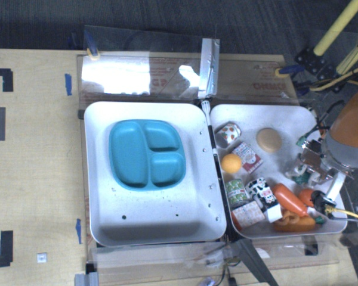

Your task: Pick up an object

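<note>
Orange carrot-shaped plastic toy (290, 200) looks like the likely pick, down at 5 o'clock in the right white bin (286, 117).
End effector (306, 170) hangs just beside it at its 1 o'clock, nothing gripped yet; can't tell its state. Next: drop and line up. Carton labels too small to read.

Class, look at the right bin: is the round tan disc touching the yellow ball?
Apart. The camera view shows bare white bin floor and a small carton between the round tan disc and the yellow ball.
</note>
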Available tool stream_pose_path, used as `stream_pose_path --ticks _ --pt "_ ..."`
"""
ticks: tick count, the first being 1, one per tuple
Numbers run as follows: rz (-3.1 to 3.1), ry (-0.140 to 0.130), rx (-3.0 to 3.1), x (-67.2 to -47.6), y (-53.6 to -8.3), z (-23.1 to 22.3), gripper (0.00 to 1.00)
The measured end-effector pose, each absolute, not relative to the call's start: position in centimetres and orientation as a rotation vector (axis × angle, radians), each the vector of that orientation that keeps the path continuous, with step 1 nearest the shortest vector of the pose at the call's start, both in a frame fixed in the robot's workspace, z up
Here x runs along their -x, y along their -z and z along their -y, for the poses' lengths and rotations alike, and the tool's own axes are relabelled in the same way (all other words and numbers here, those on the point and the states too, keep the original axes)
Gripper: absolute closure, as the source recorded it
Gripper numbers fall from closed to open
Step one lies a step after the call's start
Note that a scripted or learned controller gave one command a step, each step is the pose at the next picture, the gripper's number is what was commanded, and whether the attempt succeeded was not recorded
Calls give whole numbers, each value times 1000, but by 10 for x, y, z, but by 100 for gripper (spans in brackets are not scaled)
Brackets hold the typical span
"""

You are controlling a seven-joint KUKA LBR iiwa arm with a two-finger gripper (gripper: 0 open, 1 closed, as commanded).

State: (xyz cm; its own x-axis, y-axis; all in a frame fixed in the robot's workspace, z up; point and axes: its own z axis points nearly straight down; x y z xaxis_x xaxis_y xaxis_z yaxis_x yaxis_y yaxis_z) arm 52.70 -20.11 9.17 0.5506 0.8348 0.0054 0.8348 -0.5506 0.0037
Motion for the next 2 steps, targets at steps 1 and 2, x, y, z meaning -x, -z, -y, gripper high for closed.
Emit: stream_pose_path --ticks 1,2 --pt "-1767 5 -2600 -563 -142 214 100" --pt "-1719 4 -2634 -536 -201 164 100"
